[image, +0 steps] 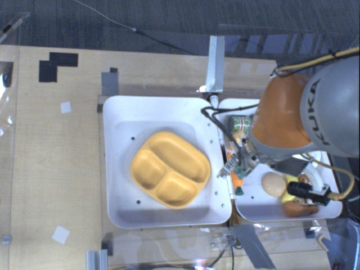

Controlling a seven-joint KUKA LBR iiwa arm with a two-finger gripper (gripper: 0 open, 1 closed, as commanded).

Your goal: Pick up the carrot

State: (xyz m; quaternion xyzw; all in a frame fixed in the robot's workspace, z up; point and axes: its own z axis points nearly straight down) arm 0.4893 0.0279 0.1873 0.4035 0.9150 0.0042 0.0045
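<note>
carrot [237, 180]: a small orange bit at the left edge of the right bin [253, 210] | hand [235, 167]: right over the carrot, touching or almost | grip: cannot tell | left bin [115, 207]: holds a yellow tray [170, 168] | near: a tan ball [274, 184] just right of the carrot

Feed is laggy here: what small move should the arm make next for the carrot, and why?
Probably a short straight descent: the gripper hangs at the right bin's left edge, with the orange carrot showing just beneath it, beside the divided yellow plate in the other bin.
</note>
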